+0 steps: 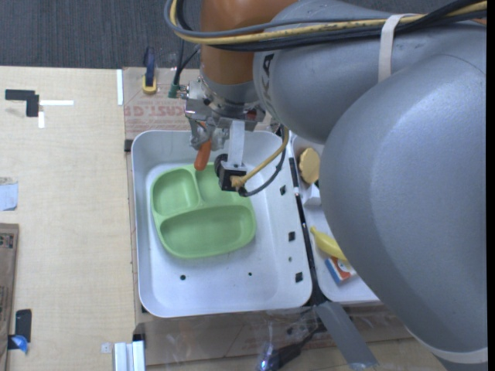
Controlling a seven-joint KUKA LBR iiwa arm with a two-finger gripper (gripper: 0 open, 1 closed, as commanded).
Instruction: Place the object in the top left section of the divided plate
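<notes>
Your green plate (203, 221) sits in the left bin (147, 284). Just right of its top left section, the gripper (210, 154) hangs with the orange object (202, 158) pinched between its fingers. Release from here and it may strike the plate's rim and roll into the bin, so watch the arm's alignment.

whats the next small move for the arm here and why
Probably ease a little left and down toward the top left section of the green divided plate. The orange object at the end effector sits over that section's upper right rim, not yet squarely above it.
</notes>
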